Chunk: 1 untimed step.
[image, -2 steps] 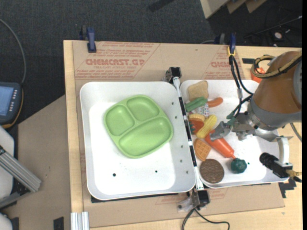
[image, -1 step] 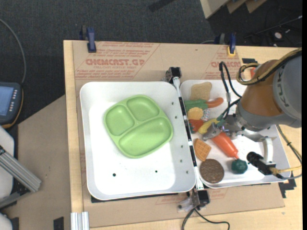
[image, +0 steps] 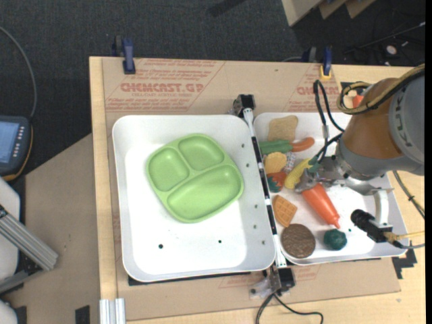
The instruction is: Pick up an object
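While the grey arm with its orange band leans over the right white bin (image: pixel 378 248), its gripper (image: pixel 316 178) sits low among crowded toy food; whether it is open or holding anything cannot be told. An orange plastic carrot (image: pixel 322 204) lies just beside it, with a yellow banana (image: pixel 298 173), waffle (image: pixel 285 210), brown round cookie (image: pixel 298 240) and dark green ball (image: pixel 335 239) near. A light green divided plate (image: pixel 194 177) occupies the left bin (image: pixel 135 235).

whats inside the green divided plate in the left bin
Nothing: all three compartments of the green plate show bare. The left bin floor directly beneath the plate is covered, so that part cannot be seen.
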Tool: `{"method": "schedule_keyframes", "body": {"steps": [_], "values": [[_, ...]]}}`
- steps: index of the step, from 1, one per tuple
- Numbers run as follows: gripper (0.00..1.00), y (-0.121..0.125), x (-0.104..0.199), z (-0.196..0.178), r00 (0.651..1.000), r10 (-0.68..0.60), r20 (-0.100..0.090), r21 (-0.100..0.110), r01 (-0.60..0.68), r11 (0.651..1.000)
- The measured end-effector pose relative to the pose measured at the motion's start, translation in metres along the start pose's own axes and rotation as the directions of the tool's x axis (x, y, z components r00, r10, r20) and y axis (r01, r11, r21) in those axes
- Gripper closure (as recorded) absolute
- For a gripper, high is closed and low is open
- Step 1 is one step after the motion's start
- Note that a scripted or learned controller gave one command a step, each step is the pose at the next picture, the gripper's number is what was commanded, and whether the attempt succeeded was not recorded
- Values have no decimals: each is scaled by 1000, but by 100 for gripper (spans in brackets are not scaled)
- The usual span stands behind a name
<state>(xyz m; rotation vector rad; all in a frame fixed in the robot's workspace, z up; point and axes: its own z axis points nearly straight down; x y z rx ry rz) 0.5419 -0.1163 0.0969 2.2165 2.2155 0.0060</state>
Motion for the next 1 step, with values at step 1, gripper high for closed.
{"method": "schedule_keyframes", "body": {"steps": [1], "values": [[100, 42, 69, -94, 1000, -10, -4, -5, 9, 1000]]}}
